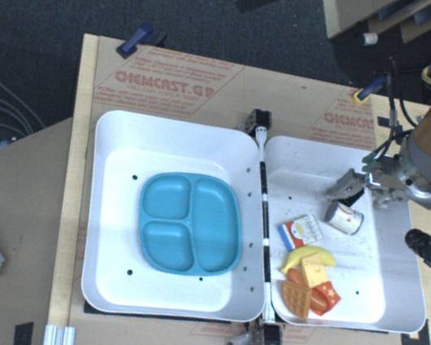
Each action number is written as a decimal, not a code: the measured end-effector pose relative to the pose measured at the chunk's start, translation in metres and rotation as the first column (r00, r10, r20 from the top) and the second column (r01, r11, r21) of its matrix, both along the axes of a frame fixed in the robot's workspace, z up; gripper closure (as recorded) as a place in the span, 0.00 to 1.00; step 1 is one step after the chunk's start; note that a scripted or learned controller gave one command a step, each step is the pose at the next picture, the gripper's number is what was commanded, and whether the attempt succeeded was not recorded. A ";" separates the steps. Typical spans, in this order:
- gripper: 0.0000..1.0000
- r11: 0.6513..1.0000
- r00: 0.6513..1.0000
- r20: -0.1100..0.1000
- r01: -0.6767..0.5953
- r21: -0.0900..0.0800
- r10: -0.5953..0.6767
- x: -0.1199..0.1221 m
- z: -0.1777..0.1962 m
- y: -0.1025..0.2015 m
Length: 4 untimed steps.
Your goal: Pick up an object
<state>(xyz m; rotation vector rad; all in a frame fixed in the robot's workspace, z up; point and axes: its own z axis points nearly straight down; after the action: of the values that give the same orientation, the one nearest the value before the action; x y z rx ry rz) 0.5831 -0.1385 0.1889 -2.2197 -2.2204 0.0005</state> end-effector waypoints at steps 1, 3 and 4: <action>0.00 1.000 1.000 0.019 -0.001 -0.006 0.002 0.052 -0.087 -0.004; 0.00 1.000 1.000 0.021 -0.003 -0.003 0.003 0.089 -0.095 0.034; 0.00 1.000 1.000 0.022 -0.003 -0.003 0.003 0.090 -0.095 0.025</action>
<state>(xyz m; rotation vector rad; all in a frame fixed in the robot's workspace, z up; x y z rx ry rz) 0.6726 -0.1139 0.0940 -2.2287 -2.2363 -0.0200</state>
